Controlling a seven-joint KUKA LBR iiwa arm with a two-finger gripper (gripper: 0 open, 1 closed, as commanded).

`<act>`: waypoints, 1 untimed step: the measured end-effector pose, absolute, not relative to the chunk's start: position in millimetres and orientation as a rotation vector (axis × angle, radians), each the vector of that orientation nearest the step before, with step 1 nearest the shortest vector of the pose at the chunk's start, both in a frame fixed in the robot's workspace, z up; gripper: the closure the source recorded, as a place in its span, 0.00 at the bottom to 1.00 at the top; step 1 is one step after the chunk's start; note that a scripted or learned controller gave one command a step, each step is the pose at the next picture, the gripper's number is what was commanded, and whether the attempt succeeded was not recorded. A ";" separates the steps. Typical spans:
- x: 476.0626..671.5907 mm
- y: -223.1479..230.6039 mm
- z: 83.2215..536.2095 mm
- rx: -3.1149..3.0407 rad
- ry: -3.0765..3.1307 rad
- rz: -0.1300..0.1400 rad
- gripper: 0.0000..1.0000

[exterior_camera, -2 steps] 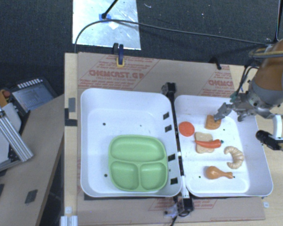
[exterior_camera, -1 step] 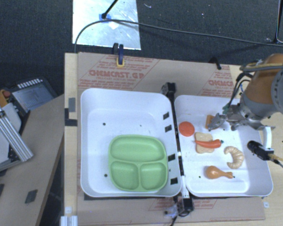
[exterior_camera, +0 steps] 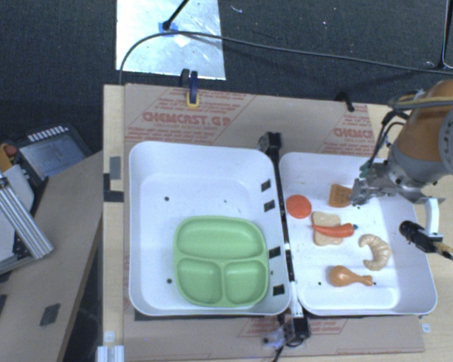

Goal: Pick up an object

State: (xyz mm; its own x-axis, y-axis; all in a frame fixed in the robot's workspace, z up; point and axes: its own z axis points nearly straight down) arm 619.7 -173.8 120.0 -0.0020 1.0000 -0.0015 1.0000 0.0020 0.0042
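Pincer (exterior_camera: 357, 191) low at right bin's (exterior_camera: 412, 294) upper part, touching an orange-brown wedge (exterior_camera: 339, 195); grip state can't be told. Wedge small, flat-sided.

You are looking at a robot lab, not a home. The counter (exterior_camera: 84, 231) is plain board, and under the two white bins (exterior_camera: 205, 157) lies a cardboard sheet (exterior_camera: 214, 113) printed with a trade name. Cables (exterior_camera: 305, 53) run across the dark carpet floor (exterior_camera: 53, 52), an aluminium rail (exterior_camera: 17, 214) sits at the left, and the food (exterior_camera: 349, 276) is toy plastic.
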 end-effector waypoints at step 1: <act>625.8 -164.5 173.5 2.213 2.223 0.005 1.00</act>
